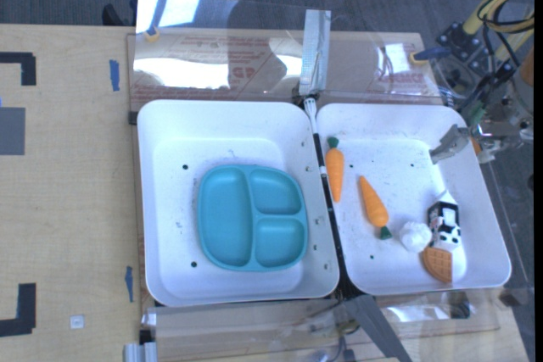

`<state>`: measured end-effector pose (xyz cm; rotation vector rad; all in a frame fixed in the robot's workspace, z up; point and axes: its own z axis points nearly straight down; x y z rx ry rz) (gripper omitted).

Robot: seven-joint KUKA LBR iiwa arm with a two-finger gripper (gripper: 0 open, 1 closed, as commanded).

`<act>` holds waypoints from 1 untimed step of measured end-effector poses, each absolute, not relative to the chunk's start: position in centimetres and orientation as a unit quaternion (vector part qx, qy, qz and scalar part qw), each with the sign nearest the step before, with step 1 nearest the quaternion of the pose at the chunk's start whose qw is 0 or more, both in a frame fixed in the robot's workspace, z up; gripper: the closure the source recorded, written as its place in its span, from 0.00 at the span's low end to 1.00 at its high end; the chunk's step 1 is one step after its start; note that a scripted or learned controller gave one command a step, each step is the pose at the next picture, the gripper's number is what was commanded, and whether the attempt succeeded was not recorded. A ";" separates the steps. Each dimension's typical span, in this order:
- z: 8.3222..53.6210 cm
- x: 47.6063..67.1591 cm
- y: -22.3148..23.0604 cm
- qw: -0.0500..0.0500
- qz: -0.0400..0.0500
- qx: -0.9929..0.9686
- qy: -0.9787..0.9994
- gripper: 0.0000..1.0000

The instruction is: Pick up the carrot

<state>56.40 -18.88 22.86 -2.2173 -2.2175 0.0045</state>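
The toy carrot (372,203) looks light and hard; grab its fat middle. I can't tell the gripper (448,143) state.

Bench (59,182) with two white bins (161,182)

Two carrots in right bin (475,191). One carrot (334,169) upright by left wall. Other carrot (373,203) tilted, mid-bin, leaves down.

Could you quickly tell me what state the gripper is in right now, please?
Gripper: at the right bin's far right edge, away from both carrots; open or closed cannot be told.
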 end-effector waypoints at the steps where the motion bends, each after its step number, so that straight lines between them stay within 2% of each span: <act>1: 15.8 55.9 -11.1 0.005 0.003 -0.699 -0.715 0.00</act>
